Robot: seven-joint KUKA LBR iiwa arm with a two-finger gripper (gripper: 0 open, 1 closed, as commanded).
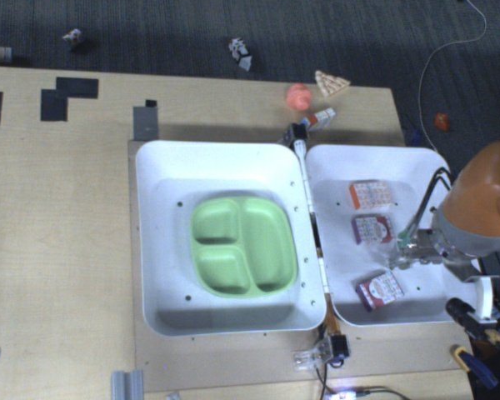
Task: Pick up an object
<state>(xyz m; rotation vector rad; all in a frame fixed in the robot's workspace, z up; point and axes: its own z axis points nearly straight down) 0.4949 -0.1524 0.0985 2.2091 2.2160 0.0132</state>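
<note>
Approach step: the gripper (406, 252), its finger state impossible to tell, hovers in the right bin (337, 223) between two packets (372, 228) and (381, 290); next, it must descend squarely over one.

Grey arm (475, 242), orange band (486, 192), black cable (423, 204).

Two white bins (150, 223), one green divided tray (242, 244), and three small packets (372, 194) near the jaws.
</note>
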